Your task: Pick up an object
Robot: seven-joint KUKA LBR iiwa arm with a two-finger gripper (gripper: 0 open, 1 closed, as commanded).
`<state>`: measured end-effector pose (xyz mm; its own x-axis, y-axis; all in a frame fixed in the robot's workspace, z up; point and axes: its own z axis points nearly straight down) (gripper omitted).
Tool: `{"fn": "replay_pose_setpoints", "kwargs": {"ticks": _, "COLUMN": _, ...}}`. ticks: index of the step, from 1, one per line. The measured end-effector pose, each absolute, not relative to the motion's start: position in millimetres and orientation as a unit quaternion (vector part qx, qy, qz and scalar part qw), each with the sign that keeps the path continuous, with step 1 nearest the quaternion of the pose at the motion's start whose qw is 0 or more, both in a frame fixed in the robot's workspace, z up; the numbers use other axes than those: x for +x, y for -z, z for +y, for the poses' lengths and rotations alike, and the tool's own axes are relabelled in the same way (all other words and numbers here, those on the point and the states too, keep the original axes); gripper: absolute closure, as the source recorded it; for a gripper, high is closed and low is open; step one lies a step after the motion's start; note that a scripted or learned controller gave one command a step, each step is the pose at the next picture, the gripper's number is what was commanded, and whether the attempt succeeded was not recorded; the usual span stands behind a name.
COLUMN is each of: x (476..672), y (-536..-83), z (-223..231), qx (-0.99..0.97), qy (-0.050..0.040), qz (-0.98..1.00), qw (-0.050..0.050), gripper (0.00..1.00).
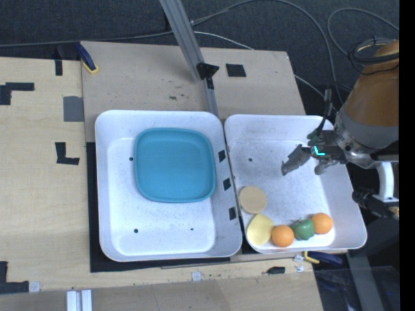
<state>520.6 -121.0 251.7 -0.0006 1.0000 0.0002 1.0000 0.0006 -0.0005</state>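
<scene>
Fingers [305, 164] seemingly spread, nothing between, fruit cluster [295, 230] near, toward bin's [259, 131] front.

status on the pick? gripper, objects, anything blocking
Gripper open, over right bin, holding nothing. Tan disc, yellow piece, two oranges, green item clustered at near edge. Path unobstructed. Blue plate in left bin.

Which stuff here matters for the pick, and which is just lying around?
For the job: gripper, tan disc, yellow piece, two orange balls, green piece, right bin.

Lying about: blue plate, left bin, cables.
</scene>
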Motion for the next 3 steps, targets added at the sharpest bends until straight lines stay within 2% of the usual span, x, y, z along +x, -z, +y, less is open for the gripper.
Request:
{"fn": "replay_pose_setpoints", "kwargs": {"ticks": 1, "x": 520.5, "y": -252, "z": -121, "qx": -0.707, "qy": -0.0001, "qz": -0.707, "qw": 0.000, "gripper": 0.00}}
{"fn": "replay_pose_setpoints", "kwargs": {"ticks": 3, "x": 516.4, "y": -146, "z": -134, "qx": -0.707, "qy": -0.0015, "qz": -0.707, "qw": 0.002, "gripper": 0.00}}
